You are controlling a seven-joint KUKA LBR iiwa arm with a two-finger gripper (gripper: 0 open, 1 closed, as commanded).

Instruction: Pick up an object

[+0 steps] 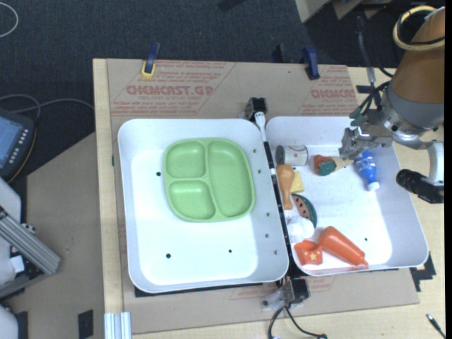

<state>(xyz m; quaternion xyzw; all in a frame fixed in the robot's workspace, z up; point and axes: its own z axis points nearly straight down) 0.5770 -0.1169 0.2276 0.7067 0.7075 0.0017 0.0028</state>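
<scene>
Two white bins sit on your bench: left bin (141,253) holds a green divided plate (209,179), right bin (402,224) crowds a blue bottle (366,170) just beside the gripper (351,144), finger state indiscernible, orange carrot (342,246) near front.

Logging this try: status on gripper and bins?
Gripper low over right white bin, fingers unclear. Blue plastic bottle beside it. Green divided plate in left bin.
</scene>
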